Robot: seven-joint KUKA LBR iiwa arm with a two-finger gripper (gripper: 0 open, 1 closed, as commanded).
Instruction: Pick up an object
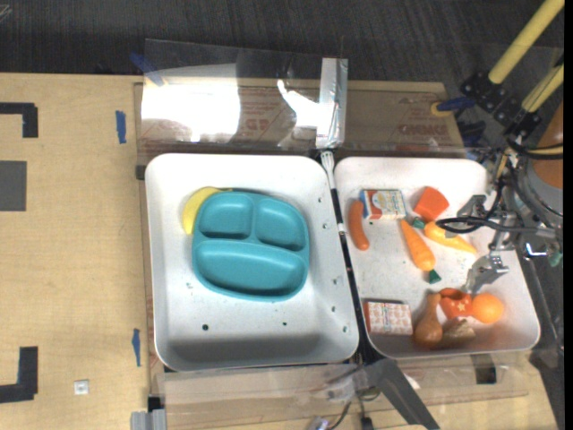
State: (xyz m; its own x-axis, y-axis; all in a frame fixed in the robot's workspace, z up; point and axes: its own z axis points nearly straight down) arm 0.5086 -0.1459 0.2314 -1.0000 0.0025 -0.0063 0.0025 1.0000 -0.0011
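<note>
The right bin (510,331) holds several toy foods. A red sausage (358,226) lies by a small carton (384,204), with an orange wedge (431,202), a carrot (418,245) and a yellow piece (449,236) near them. Along the front lie a printed box (388,315), a brown piece (430,322), a red piece (453,305) and an orange fruit (487,308). My gripper (484,274) hangs low over the bin's right side, just above the orange fruit and the red piece. Nothing is seen held in it.
The left bin (170,321) holds a teal divided plate (251,244) with a yellow thing (194,206) poking out under its left edge. A clear plastic sheet and a taped post (332,101) stand behind the bins. Cables and the arm (537,222) crowd the right edge.
</note>
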